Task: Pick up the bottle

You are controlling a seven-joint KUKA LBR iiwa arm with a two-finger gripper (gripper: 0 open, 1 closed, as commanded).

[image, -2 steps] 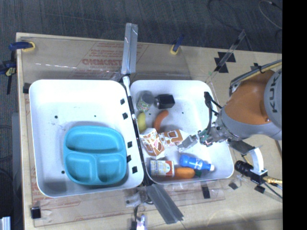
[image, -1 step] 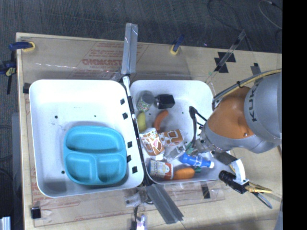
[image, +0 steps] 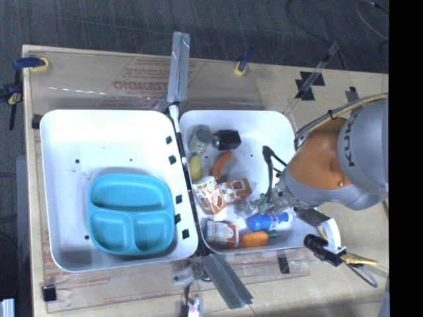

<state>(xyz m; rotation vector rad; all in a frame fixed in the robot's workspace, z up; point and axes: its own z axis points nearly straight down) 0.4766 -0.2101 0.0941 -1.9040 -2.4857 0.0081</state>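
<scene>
One bottle [image: 269, 222] lying lower right; gripper [image: 264, 202] hovering above, jaw state unclear. Probably light, slick plastic; grasp mid-body.

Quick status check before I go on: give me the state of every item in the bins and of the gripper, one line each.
Blue tray: lying flat in the left bin, nothing in it.
Bottle: lying on its side in the right bin, beside the gripper.
Carrot: lying flat against the near wall.
Banana: lying by the divider.
Black can: lying on its side.
</scene>
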